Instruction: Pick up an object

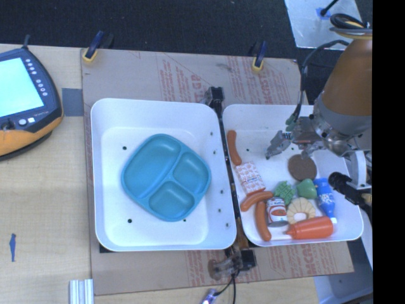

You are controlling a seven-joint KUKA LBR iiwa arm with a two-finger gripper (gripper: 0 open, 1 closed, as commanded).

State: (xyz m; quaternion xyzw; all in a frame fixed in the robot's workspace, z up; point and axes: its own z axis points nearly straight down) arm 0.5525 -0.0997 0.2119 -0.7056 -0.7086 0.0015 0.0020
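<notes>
From the overhead camera, the grey arm (345,87) with its orange band is reaching in from the right over the right bin (253,122). Its gripper (280,144) is hanging above bare white floor in the upper half of that bin, with the two dark fingers (276,147) standing apart and nothing sitting between them.

The nearest long object, a sausage (234,147), is lying to the left of the gripper by the bin's left wall, its long axis running almost top to bottom in the view, tilting slightly rightward at the lower end. It is lying clear of the jaws. A brown patty (302,168) is resting just below and right of the gripper, not touching it.

Lower down, more toy foods are crowding together: two more sausages (258,209), a small can (276,211), a wrapped packet (250,177), a blue bottle (326,197) and an orange-red bottle (311,228) lying on its side.

The left bin (107,116) is holding a blue divided plate (166,177).
</notes>
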